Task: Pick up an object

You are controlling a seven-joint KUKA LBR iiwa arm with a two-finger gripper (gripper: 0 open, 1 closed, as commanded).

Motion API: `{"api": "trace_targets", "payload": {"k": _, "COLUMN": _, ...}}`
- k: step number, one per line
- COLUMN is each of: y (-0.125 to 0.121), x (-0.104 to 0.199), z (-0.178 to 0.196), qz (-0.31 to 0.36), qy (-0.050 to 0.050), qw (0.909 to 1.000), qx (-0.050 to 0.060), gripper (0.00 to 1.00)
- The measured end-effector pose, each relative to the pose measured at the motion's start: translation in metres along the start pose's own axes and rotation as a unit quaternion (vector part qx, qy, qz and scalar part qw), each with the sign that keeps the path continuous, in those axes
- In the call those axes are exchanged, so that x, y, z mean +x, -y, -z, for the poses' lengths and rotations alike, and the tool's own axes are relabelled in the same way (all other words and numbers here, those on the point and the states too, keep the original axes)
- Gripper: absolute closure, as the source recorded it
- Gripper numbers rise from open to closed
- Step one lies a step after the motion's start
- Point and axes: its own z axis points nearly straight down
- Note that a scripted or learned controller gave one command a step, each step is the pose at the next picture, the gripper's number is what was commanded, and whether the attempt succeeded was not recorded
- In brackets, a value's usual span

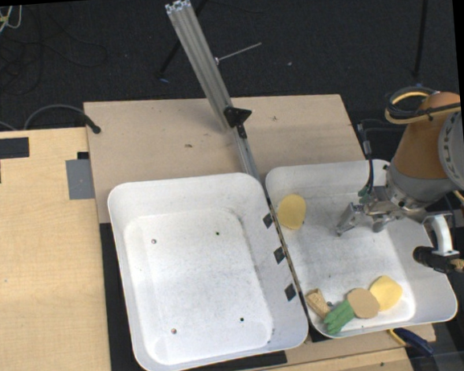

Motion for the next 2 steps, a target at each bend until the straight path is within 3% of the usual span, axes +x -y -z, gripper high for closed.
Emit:
{"api": "trace_targets", "payload": {"k": 1, "y": 0.0, "x": -0.001, "z": 0.011, "qz": -0.001, "qy": 0.0, "qw": 1.0, "qx": 0.0, "gripper": 1.0}}
{"api": "trace_targets", "payload": {"k": 2, "y": 0.009, "x": -0.002, "z": 0.068, "qz": -0.002, "qy": 0.001, "qw": 1.0, "qx": -0.003, "gripper": 1.0}}
